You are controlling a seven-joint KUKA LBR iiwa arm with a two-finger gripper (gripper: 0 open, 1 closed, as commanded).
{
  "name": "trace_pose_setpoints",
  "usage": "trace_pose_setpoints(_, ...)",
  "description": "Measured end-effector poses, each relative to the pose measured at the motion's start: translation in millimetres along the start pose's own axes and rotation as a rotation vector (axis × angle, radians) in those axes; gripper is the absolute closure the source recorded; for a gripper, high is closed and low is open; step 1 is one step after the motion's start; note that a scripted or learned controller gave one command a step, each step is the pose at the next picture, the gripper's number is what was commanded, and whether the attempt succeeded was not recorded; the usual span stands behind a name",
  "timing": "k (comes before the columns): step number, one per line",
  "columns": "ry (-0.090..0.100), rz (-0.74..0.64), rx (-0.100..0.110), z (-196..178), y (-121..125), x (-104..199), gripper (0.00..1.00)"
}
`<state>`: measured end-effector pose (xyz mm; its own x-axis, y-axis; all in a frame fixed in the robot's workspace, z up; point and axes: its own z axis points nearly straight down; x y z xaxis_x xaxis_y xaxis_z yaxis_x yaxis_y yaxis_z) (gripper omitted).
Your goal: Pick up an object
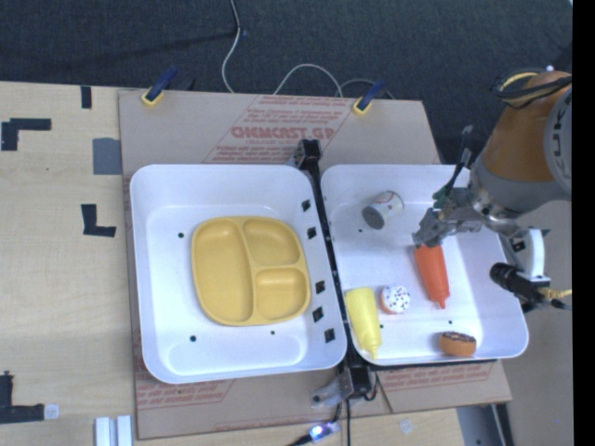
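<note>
Nearest the camera, along the front wall of the right bin (502, 347), lay a small brown doughnut-like piece (457, 344) and a yellow bottle-shaped toy (364, 319), the latter against the divider between the bins. Just behind them sat a white ball with dark spots (396, 299). Beside it, toward the bin's right side, lay the orange carrot (433, 273), long and tapered, its thick end pointing away from the camera. The gripper (437, 228) stood directly over that thick end; whether it was parted or closed on the carrot could not be told at this angle, so no hold is claimed. Judged by appearance, the carrot was a light, stiff plastic toy with a smooth, probably slippery skin, not fragile. The best purchase would be across the thick half, jaws square to its long axis, since the taper would tend to squeeze it out of a grip taken nearer the tip. Farther back rested a small grey-and-white cylinder (379, 209). In the left bin (158, 193), a yellow divided plate (249, 269) lay flat, well apart from the carrot.
</note>
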<state>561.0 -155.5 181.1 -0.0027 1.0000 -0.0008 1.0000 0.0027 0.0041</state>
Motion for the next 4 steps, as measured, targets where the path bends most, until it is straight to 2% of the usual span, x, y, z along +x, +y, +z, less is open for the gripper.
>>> trace_pose_setpoints(2, -0.001, 0.001, -0.001, -112, -2, 8, 1.0)
trace_pose_setpoints(3, 0.001, -0.002, 0.006, -100, -3, 58, 1.0)
trace_pose_setpoints(4, 0.002, -0.003, 0.008, -78, -17, 113, 1.0)
